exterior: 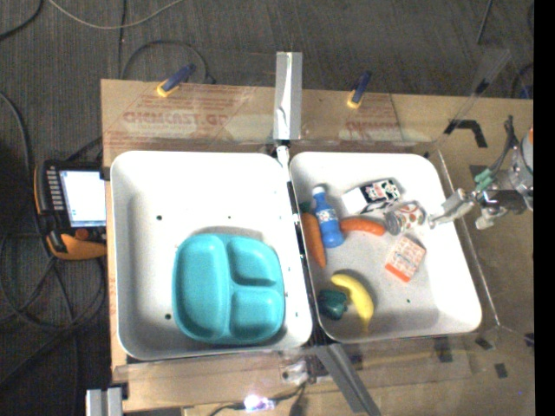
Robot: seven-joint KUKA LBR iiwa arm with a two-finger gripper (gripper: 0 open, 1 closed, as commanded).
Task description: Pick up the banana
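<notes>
Gripper (482,204) hangs over right bin's (451,306) right edge, finger state can't tell, w/ banana (355,295) lying well apart toward bin's front-left corner, just beside a dark green item (332,302), its long axis running diagonally back-left to front-right.

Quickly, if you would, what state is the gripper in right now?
Gripper: cannot be told; it sits at the right bin's edge, away from the banana.
</notes>
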